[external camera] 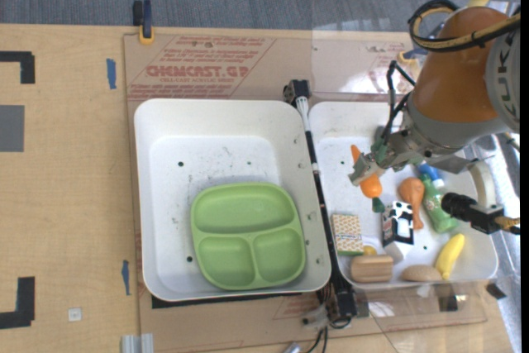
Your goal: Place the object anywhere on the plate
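My fingers [369, 169] hang over the carrot [369, 182] in the right bin [488, 264]; open or closed, I cannot tell. It looks light, stiff, and slick; I'd pinch its thick middle. The plate [248, 245] sits in the left bin [165, 178].

A light green plate [246, 237] is sitting in a white bin [157, 202]; lower right, a yellow banana [450, 255] and an orange carrot [411, 199] are showing.
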